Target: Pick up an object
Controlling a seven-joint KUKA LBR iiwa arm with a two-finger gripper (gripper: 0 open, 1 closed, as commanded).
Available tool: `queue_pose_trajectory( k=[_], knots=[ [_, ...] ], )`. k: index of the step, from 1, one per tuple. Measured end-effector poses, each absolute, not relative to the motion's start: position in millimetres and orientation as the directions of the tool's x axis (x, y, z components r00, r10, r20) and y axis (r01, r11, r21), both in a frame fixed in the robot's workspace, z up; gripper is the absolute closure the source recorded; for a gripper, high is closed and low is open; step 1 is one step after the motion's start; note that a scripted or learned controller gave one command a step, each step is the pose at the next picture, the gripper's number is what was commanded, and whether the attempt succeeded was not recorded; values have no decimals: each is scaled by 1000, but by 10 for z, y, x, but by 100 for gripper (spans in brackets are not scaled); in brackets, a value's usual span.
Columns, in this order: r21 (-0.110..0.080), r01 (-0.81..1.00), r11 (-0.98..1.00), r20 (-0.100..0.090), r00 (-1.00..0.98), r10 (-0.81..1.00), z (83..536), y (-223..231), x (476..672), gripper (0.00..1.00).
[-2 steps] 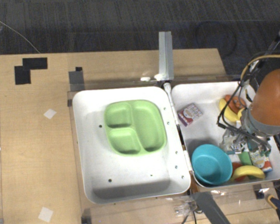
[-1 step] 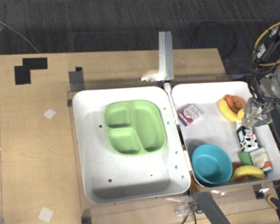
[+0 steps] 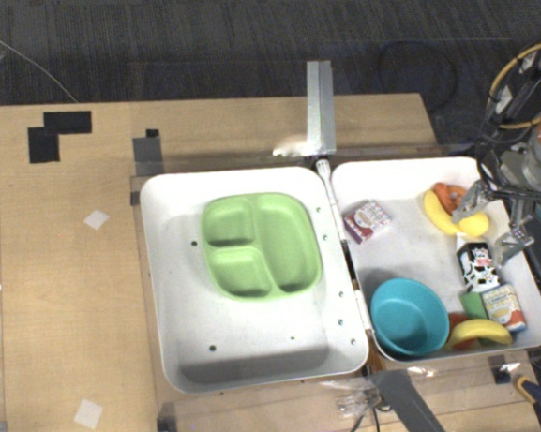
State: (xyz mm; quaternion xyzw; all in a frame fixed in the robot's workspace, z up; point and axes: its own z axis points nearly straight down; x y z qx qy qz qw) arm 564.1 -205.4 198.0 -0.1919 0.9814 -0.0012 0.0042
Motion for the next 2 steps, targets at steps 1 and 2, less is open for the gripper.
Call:
queue_pose_trajectory(
  k=[1,2],
  knots=[
    [-7,-357,934,-14,-934,-357,1021,-2042,5880,0],
    [-6,-410,912,-12,-912,-410,887,-1669,6030,0]
  ],
)
